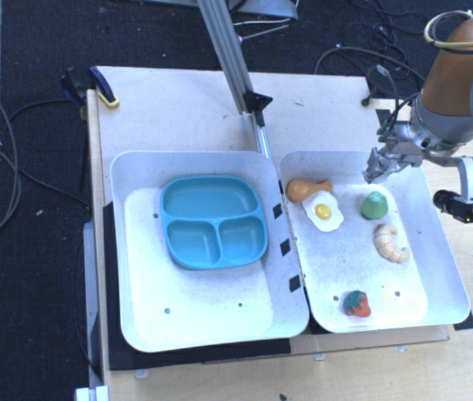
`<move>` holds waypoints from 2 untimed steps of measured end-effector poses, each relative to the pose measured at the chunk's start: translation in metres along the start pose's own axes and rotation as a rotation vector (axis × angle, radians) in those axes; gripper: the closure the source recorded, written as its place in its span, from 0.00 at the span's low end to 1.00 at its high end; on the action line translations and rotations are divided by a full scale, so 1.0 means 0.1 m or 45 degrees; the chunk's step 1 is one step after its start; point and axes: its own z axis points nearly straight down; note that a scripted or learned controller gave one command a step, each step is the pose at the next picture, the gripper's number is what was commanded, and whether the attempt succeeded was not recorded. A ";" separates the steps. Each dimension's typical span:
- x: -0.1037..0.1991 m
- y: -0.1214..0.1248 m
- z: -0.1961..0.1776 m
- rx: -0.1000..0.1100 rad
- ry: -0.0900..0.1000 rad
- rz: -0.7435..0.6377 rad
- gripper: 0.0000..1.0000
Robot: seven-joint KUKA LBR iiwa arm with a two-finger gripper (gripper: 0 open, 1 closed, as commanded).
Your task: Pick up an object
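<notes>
Two white bins sit side by side on the bench: the left bin (136, 307) has a blue divided plate (215, 220) in it, and the right bin (437, 266) holds the toy food. Going across that one there's a chicken drumstick (305, 190) touching a fried egg (323, 213), a strawberry (356, 304) near the front edge, then a green pepper-ish thing (374, 205) with a croissant (390, 243) just below it. The gripper (377, 170) hangs over the bin's far right corner, just above the green piece, nothing in it, and honestly I can't tell if it's spread or closed.
</notes>
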 end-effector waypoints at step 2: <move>0.61 -0.04 -0.33 0.008 0.003 -0.006 1.00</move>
